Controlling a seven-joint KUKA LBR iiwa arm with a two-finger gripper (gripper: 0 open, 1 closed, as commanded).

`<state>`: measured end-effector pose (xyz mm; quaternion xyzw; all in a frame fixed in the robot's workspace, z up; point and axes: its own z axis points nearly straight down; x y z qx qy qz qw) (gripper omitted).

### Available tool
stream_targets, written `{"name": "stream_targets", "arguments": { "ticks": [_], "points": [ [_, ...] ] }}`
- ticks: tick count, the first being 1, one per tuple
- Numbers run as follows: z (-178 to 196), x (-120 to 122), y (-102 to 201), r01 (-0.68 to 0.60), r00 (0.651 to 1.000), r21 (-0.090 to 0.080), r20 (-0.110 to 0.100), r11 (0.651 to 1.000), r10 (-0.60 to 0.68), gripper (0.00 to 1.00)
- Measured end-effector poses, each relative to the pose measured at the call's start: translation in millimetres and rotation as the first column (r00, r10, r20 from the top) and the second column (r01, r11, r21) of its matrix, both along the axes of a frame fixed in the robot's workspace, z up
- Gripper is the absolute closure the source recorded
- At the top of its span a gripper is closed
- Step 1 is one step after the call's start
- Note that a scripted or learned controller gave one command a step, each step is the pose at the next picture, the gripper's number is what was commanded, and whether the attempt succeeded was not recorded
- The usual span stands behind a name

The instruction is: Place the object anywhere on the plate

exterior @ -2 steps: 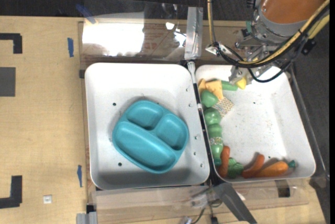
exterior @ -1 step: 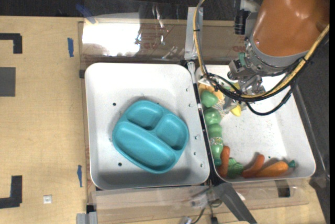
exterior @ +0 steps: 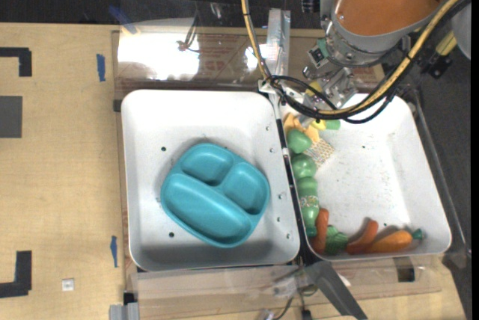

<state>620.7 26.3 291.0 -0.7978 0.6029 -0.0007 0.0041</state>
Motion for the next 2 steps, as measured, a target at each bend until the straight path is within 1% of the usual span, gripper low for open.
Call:
{"name": "stream_targets", "arguments": {
  "ticks": [1, 2],
  "points": [
    [2, -39, -1, -0.351, 0.936, -0.002, -0.004, 0.936, 0.351, 1.00],
    [96, -90, 32, -0.339, 0.941, -0.007, 0.007, 0.941, 0.339, 1.00]
  ]
}}
